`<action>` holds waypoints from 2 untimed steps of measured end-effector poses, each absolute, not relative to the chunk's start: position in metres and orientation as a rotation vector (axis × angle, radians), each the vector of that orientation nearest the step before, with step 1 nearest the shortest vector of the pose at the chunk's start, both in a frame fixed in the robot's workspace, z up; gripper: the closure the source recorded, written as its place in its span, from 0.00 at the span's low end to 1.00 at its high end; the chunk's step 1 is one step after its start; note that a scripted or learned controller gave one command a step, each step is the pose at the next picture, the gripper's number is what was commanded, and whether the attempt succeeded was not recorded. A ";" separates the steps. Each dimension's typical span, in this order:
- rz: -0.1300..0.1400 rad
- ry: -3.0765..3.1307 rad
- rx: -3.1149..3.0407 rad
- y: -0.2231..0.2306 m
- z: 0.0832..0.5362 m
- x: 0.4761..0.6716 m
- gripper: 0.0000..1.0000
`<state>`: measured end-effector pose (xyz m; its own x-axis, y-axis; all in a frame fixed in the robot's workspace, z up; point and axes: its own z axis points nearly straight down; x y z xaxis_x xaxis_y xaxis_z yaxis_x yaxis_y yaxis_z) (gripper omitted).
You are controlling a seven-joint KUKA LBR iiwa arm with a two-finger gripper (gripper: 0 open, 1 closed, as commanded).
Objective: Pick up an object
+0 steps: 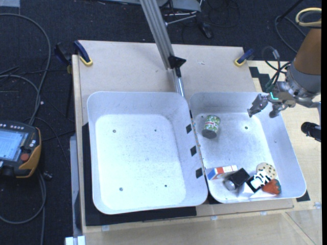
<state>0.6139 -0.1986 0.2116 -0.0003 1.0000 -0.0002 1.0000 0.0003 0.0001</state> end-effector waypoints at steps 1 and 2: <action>0.000 2.222 2.221 -0.199 0.212 0.614 0.00; -0.002 2.223 2.223 -0.206 0.166 0.612 0.00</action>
<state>0.6120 -0.2061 0.1661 0.0000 1.0000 0.0005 1.0000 0.0000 -0.0026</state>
